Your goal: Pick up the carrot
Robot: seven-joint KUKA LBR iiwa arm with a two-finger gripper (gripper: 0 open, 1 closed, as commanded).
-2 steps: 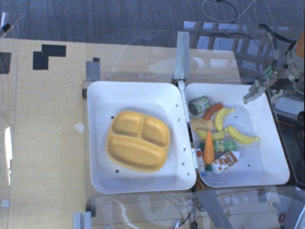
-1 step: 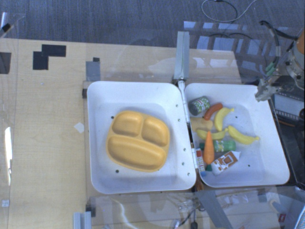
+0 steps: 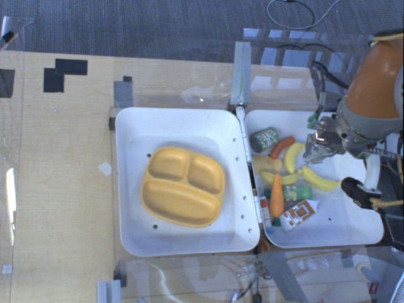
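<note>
Above the right bin (image 3: 353,232), toward its far right part: gripper (image 3: 314,153), metallic, hanging over the bin floor just right of the clustered items. Whether it is spread or closed cannot be told from this slant. Nothing is seen held in it.

Behind the gripper: wrist and arm (image 3: 372,93), grey with an orange band, entering from the right; dark cables run along it.

Right bin, contents:
- carrot (image 3: 276,200), orange, lying roughly near-to-far in the left part of the bin, near side, well apart from the gripper. Its far tip lies at the yellow-green pieces, its near end beside the carton.
- small carton (image 3: 298,214), white with brown print, just right of the carrot.
- bananas (image 3: 320,182), yellow, lying between carrot and gripper.
- green bottle (image 3: 298,192), beside the carrot's middle.
- sausage-shaped piece (image 3: 281,148), orange-red, at the far side.
- can (image 3: 264,139), green label, far left corner region.

Left bin (image 3: 132,232): one yellow divided tray (image 3: 183,185), three compartments, resting near the centre.

Under both bins: wooden bench (image 3: 57,169) with black tape marks (image 3: 63,73) at far left.
</note>
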